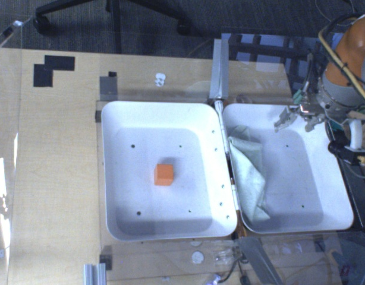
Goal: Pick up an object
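A small orange cube (pixel 164 174) sits on the floor of the left white bin (pixel 120 159), near its middle. A crumpled pale grey cloth (pixel 249 171) lies along the left side of the right white bin (pixel 325 200). My gripper (pixel 296 122) hangs over the far edge of the right bin, up and to the right of the cloth and far from the cube. Its two fingers are spread apart, open, with nothing between them.
A metal divider (pixel 217 76) runs between the bins at the back. The arm's grey wrist and orange band (pixel 348 52) fill the upper right, with cables beside them. Black tape marks (pixel 52 69) lie on the wooden bench at left.
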Robot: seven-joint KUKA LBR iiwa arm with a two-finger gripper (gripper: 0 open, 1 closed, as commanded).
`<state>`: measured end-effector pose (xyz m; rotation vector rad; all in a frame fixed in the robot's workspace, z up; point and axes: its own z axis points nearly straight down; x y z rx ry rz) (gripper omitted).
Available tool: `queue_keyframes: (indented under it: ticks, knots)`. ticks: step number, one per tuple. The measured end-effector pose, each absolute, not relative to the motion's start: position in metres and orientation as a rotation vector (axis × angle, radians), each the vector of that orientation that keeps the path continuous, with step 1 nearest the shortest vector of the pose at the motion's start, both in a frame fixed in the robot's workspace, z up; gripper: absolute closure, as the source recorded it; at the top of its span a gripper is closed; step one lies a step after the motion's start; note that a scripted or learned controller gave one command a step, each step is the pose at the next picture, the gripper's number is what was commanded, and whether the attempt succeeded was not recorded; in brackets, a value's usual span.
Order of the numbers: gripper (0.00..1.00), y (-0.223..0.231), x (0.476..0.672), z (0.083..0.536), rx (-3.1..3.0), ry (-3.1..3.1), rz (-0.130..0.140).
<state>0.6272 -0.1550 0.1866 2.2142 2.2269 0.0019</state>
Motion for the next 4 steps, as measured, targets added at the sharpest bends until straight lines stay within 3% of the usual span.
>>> queue_keyframes:
  ticks: [1,2,3,4]
  knots:
    - [0.0,-0.196,0.65,0.088,2.277,2.152,0.006]
    - [0.0,-0.199,0.669,0.088,2.141,2.314,-0.003]
    - [1.0,-0.199,0.673,0.101,2.119,2.307,0.007]
    - [1.0,-0.177,0.671,0.182,2.129,2.299,0.007]
